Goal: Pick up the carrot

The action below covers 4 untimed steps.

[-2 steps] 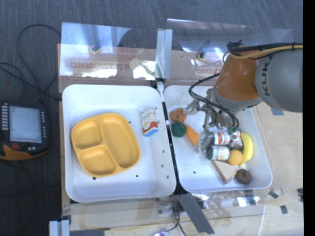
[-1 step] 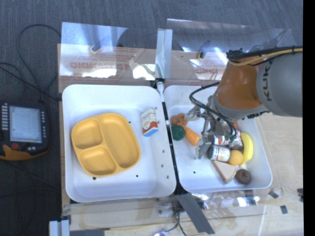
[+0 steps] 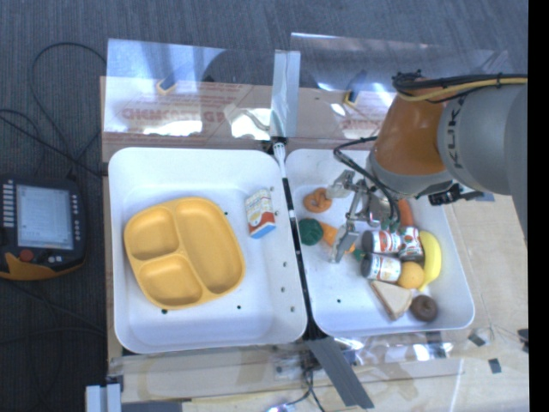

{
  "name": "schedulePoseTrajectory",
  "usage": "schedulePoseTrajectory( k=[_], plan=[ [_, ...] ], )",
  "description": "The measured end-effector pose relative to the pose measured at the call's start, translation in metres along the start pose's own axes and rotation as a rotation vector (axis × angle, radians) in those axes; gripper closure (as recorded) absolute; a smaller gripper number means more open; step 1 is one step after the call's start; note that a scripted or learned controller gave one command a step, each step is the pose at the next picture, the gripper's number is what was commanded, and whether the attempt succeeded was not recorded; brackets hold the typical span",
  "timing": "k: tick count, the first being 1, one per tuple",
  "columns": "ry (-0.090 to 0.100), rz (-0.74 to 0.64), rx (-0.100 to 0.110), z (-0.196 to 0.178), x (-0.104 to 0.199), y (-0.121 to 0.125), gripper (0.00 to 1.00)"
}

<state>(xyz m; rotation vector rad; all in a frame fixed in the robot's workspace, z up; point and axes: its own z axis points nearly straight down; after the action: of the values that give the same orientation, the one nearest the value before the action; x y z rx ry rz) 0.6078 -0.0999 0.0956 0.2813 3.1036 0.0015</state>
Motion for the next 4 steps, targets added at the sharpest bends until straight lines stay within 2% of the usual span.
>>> schedulePoseTrajectory(
  k=[1,2,3,4],
  plan=[
    [0.011,0.295,0.005,0.006,0.039,-0.014,0.00],
    [0.001,0.294,0.006,-0.007,0.035,-0.013,1.00],
    [0.015,0.363,0.003,-0.093,0.035,0.069,1.00],
    [0.012,0.191,0.003,0.002,0.034,-0.027,1.00]
  ],
)
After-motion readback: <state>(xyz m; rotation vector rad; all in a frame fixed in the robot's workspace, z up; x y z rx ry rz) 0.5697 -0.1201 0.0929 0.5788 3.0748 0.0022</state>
